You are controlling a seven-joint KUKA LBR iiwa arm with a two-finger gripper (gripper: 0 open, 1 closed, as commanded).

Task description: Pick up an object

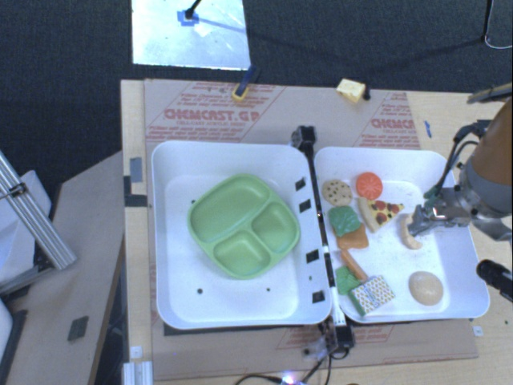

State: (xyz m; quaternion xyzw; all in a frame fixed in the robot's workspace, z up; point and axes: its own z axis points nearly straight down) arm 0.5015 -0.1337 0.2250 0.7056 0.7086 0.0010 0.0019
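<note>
From the camera view, the arm reaches in over the right bin, its gripper low near that bin's right edge; whether it is released or clenched cannot be told. Just beneath it lies a small pale curved piece (touching or not is unclear). A pizza slice lies just beside it toward the bin's middle, a beige egg-shaped item near the front right corner. The left bin carries a green divided plate.

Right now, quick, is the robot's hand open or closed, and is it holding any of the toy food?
Hand: cannot be told whether open or closed; it is down in the right bin, at a small pale piece.
</note>
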